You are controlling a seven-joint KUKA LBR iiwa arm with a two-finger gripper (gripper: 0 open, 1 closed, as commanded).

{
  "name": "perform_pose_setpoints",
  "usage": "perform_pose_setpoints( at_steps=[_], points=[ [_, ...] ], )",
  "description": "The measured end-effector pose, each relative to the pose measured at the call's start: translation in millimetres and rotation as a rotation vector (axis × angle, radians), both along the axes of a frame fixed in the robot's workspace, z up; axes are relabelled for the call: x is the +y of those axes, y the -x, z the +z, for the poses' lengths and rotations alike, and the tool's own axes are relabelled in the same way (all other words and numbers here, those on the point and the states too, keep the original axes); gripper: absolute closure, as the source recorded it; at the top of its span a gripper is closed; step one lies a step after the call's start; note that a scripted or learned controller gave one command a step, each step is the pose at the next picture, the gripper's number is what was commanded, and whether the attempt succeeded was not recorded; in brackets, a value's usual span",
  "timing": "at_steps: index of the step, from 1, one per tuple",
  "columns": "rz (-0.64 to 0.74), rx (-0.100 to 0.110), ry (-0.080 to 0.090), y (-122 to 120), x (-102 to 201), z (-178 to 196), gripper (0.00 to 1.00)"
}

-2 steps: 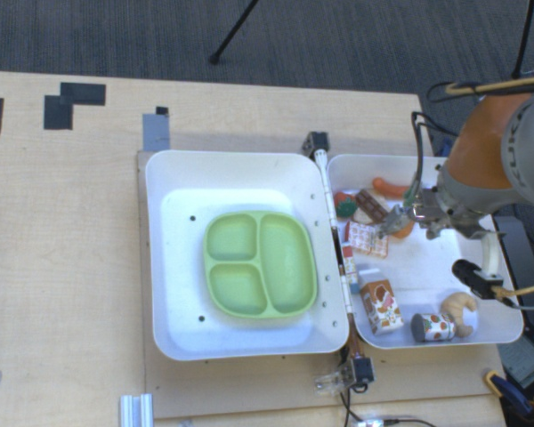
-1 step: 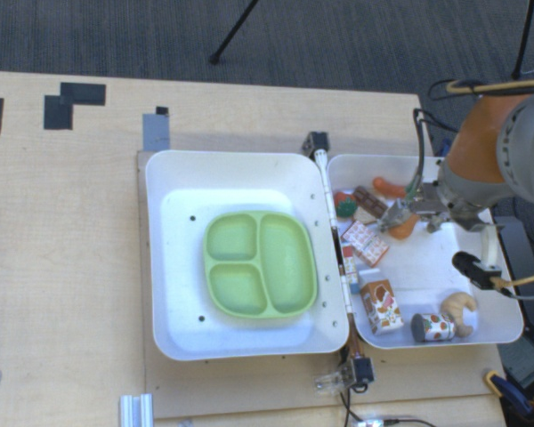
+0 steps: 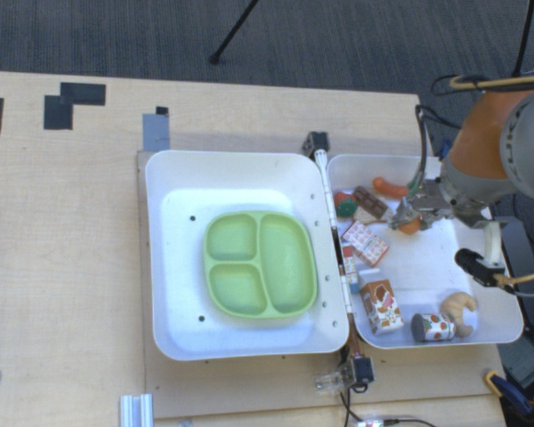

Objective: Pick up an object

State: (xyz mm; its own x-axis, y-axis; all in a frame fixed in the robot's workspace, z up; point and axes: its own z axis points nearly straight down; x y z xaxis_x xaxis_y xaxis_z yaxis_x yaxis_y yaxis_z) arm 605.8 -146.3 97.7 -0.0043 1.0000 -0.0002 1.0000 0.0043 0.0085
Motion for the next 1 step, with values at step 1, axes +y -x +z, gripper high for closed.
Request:
perform_pose_setpoints(
  at_steps=[1],
  points=[
    [0.003, 0.001, -0.001, -30.7, 58.7, 104.0, 1.00]
  ],
)
